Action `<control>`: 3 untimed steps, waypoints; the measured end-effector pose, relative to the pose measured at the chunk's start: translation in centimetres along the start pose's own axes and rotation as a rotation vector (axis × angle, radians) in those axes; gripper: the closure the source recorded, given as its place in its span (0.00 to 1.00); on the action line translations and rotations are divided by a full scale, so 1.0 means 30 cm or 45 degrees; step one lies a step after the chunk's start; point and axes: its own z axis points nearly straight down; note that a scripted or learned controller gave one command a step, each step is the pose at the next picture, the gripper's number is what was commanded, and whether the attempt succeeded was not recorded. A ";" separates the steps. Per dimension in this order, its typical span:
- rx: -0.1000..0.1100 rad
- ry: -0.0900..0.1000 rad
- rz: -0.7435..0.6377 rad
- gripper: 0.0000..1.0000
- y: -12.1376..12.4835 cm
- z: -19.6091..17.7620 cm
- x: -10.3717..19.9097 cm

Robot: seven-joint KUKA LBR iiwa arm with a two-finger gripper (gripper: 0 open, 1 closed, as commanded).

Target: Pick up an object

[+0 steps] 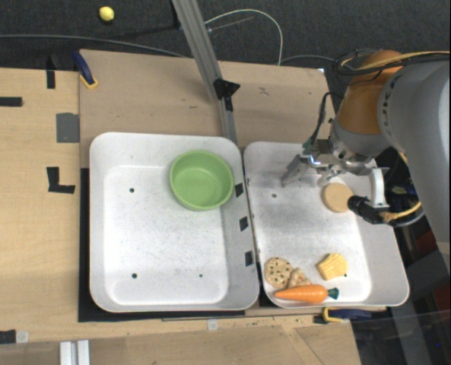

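Objects to choose from lie in the right bin (377, 280), which, with the left bin (119, 280), is the largest thing on the bench. The arm (408, 105) reaches in over the right bin's far end. In the left bin sits a green bowl (201, 179), near its far right corner. Smaller things share the right bin: a tan round piece (336, 198) just below the gripper (310, 166), then at the near edge an orange carrot (305, 295), a yellow wedge (331, 265) and two cookies (277, 270) close together. The gripper hangs above the bin floor with its fingers spread and nothing between them, one finger (292, 172) pointing toward the bin's left wall. The tan round piece looks like the nearest target. To grasp it well, I would centre the spread fingers over it, straddling its width, then descend straight until the tips reach the floor beside it, and only then close, so the piece is not nudged aside
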 end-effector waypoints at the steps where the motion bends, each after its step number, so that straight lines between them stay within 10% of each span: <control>1: -0.005 -0.001 -0.002 1.00 0.005 -0.043 0.001; 3: -0.016 -0.002 0.000 1.00 0.007 -0.411 -0.015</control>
